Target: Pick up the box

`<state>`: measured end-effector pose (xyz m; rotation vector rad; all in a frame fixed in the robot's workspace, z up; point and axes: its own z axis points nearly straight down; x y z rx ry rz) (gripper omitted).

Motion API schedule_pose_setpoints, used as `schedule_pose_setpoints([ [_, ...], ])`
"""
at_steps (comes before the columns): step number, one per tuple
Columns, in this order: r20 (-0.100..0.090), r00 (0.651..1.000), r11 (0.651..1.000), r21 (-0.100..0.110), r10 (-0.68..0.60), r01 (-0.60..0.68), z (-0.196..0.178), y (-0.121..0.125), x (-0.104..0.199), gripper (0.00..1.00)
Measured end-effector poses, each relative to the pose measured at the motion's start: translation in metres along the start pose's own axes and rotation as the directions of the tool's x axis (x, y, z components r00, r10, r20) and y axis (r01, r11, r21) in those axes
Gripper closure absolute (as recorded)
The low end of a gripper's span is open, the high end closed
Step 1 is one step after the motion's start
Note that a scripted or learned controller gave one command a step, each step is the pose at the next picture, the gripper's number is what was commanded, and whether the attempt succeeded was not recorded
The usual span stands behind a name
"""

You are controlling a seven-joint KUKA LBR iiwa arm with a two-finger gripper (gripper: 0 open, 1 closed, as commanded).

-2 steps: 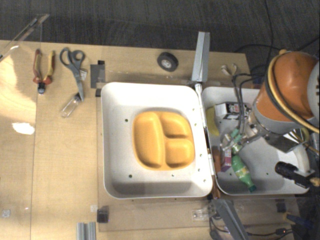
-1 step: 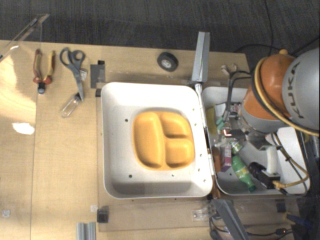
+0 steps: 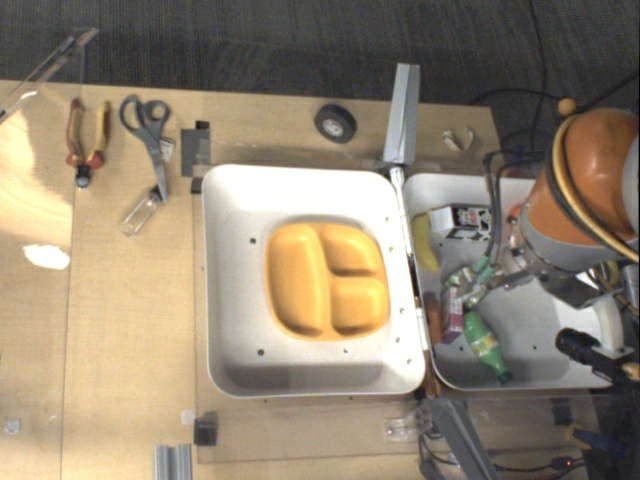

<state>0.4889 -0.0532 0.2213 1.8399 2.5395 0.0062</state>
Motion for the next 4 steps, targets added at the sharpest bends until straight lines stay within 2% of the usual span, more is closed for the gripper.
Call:
schedule_pose_setpoints([
  [1,0.001,0.810,0.810,0.003,0.587,-0.587,-0.053,0.035,0.045,1.00],
  [2,0.001,0.944,0.944,0.004,0.331,-0.331,-0.043,0.008,0.026,1.00],
  [3,-0.001,0.997,0.997,0.002,0.076,-0.076,-0.022,0.004,0.012,1.00],
  [4,0.001,0.875,0.875,0.004,0.484,-0.484,-0.004,0.086,0.034,1.00],
])
